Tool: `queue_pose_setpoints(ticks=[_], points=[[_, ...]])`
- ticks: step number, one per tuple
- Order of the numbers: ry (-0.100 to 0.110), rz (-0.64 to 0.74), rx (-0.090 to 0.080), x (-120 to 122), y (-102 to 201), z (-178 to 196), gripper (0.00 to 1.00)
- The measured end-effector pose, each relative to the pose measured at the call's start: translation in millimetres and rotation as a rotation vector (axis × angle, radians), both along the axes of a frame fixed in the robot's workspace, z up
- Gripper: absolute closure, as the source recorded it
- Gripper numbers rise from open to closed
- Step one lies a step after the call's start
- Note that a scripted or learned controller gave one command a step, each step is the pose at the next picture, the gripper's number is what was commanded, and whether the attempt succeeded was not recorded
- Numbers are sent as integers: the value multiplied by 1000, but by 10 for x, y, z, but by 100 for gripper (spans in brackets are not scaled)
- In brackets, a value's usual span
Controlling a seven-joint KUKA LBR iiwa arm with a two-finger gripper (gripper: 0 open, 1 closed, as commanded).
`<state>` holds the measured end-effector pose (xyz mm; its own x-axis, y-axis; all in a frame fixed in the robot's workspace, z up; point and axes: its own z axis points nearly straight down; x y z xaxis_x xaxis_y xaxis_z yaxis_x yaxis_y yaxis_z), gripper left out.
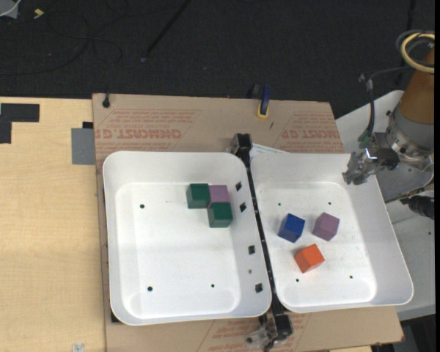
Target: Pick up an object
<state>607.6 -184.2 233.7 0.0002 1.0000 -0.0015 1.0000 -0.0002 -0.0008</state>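
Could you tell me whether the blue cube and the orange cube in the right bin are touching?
Apart. The camera view shows a strip of white bin floor between the blue cube and the orange cube, which lies nearer the bin's front.

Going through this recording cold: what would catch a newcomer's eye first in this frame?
Probably the coloured blocks against the white bins: two green cubes and a pale purple one clustered in the left bin. The right bin holds a blue cube, a purple cube and an orange cube, spread apart. The gripper sits over that bin's upper right rim.
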Motion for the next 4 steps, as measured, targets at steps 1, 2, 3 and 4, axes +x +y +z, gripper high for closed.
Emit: queue_pose_setpoints(ticks=[1, 2, 3, 4], points=[[3, -2, 2, -73, 60, -79, 100], [0, 0, 0, 78, -45, -242, 100], [-1, 4, 0, 377, -240, -431, 100], [2, 2, 1, 366, -276, -563, 100]])
